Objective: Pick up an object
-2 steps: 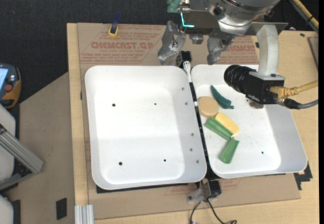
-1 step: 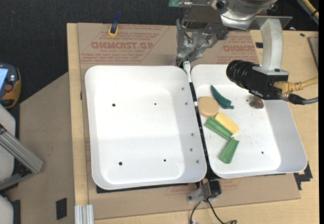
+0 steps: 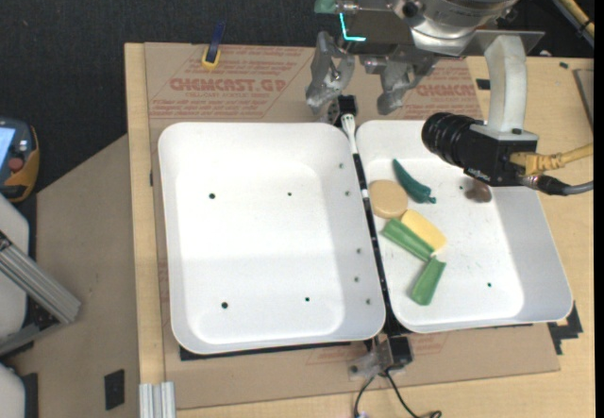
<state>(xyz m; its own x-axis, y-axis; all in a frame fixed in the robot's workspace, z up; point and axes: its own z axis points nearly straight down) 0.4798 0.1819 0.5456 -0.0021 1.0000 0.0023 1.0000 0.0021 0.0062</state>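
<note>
While the gripper (image 3: 361, 86) hangs above the far edge of the bench, just over the place where the two bins meet, its two fingers stand clearly apart and nothing is between them. The objects to pick are all below it and toward its right-bin side: a tan disc (image 3: 386, 198), a dark green curved piece (image 3: 412, 182), a yellow block (image 3: 426, 229), a green block (image 3: 405, 238) touching the yellow one, and a green cylinder (image 3: 427, 280) lying nearest the front rim. My judgement is that the first risk is the crowding. The disc, the yellow block and the green block lie touching or almost touching, so one finger could land on a neighbour and push the pile instead of closing around one piece. The second risk is the divider: the disc sits close to the inner wall of the right bin (image 3: 528, 303), and a finger coming down on that side could strike the rim. The black camera body (image 3: 470, 147) beside the gripper could also catch the curved piece if the descent is low there.
</note>
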